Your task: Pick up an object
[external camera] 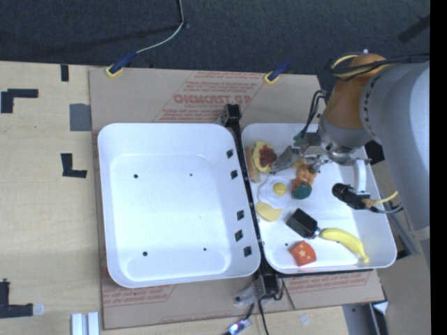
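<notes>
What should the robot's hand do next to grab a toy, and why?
Probably dip a little lower, straight down. The gripper hangs in the right bin near its upper left, just above a small orange and green toy, with nothing seen between its fingers. The banana and red block lie farther off, so the orange toy looks the easiest catch.

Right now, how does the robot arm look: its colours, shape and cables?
The arm is thick, rounded and light grey, with an orange band above the wrist. Yellow and black cables loop beside the band. The gripper is dark metal.
</notes>
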Motion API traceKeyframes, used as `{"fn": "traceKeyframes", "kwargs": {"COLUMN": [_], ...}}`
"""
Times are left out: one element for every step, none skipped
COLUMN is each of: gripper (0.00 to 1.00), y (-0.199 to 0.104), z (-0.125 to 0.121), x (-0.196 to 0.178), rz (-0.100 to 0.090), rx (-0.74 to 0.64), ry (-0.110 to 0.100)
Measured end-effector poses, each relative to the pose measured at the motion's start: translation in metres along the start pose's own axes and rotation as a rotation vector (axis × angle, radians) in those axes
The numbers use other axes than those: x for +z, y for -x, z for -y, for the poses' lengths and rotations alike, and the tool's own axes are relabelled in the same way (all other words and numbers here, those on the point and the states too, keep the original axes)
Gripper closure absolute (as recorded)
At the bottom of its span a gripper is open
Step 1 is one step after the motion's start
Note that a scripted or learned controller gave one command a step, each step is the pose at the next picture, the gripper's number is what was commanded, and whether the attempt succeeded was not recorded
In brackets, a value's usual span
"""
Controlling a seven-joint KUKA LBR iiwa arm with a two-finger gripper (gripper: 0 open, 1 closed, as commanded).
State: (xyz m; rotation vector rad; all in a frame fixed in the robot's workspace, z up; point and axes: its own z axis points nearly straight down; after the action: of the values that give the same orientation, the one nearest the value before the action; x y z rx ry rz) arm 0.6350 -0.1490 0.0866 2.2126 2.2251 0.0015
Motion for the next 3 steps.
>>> {"fn": "traceKeyframes", "kwargs": {"gripper": [1.0,1.0,1.0], "y": [0.003,-0.049,-0.043], "z": [-0.001,-0.029,-0.028], "x": [-0.011,-0.013,-0.003], "rz": [0.001,0.011,0.01], "rx": [0.003,-0.001,0.005], "ry": [0.002,-0.034,-0.041]}}
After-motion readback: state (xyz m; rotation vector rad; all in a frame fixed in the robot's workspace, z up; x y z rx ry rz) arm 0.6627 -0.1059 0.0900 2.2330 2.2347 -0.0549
